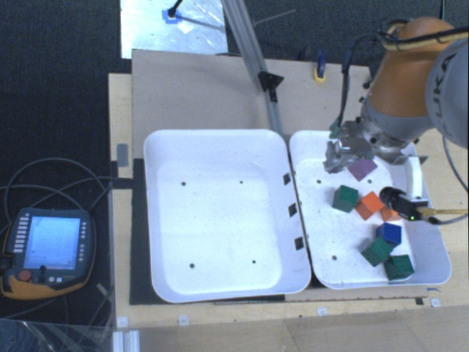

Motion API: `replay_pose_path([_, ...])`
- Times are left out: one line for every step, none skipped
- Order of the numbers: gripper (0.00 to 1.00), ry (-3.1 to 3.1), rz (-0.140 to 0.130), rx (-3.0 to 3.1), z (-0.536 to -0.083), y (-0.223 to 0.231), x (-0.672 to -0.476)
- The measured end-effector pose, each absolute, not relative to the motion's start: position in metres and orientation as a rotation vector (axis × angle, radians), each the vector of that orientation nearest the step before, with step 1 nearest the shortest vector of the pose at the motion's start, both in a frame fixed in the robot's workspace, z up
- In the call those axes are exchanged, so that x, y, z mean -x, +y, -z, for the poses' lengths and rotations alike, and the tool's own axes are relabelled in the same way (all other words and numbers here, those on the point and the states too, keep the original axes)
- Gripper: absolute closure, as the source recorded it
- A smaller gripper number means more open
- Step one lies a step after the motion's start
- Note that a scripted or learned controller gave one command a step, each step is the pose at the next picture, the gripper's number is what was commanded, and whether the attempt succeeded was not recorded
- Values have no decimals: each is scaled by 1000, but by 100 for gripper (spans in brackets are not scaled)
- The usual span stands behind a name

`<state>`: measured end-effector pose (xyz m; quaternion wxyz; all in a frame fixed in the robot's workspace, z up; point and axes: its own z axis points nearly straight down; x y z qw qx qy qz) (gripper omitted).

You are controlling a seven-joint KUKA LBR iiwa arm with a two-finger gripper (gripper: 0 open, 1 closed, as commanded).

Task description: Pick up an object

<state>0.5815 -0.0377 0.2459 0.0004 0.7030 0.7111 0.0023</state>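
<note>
Purple block [362, 169] lies in the right bin [440, 270] just under our gripper [338, 155], whose grip we cannot make out, so we should centre over it and stay clear of the green block [346, 197].

Two white bins [220, 141]; three green blocks [346, 198], one orange [369, 204], one blue [390, 233], one purple [361, 169].
</note>
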Motion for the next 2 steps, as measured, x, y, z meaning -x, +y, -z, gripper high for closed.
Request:
replay_pose_path([100, 2234, -6, -2209, -252, 17, -581])
replay_pose_path([100, 2235, -5, -2209, -247, 78, -582])
